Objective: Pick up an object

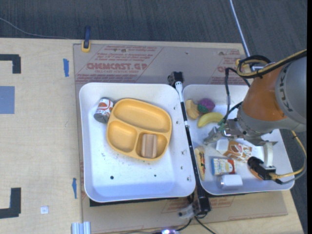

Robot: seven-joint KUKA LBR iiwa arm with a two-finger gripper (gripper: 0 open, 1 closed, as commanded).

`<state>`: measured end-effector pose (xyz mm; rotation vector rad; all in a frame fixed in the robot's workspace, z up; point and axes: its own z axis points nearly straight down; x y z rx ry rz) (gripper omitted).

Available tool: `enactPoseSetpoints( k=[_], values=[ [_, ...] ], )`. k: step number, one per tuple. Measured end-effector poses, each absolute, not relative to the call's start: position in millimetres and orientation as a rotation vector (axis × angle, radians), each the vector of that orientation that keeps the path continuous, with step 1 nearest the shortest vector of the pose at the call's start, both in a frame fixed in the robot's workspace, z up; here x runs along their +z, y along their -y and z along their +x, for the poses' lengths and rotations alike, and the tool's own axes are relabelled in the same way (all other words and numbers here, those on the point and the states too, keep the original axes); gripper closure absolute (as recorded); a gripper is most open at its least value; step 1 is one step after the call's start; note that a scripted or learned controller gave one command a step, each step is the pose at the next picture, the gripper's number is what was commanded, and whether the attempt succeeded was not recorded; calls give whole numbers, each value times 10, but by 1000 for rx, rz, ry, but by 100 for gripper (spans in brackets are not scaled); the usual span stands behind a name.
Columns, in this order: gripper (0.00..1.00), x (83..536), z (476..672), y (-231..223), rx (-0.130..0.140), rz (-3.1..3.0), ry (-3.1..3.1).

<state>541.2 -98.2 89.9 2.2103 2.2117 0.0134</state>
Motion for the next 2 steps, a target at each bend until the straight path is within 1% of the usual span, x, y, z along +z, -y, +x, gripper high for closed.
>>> enactPoseSetpoints(
  k=[1,2],
  values=[
    [100,1012,5421,1021,10,2207,-2201],
    [0,1011,5420,1021,10,2207,-2201]
  ],
)
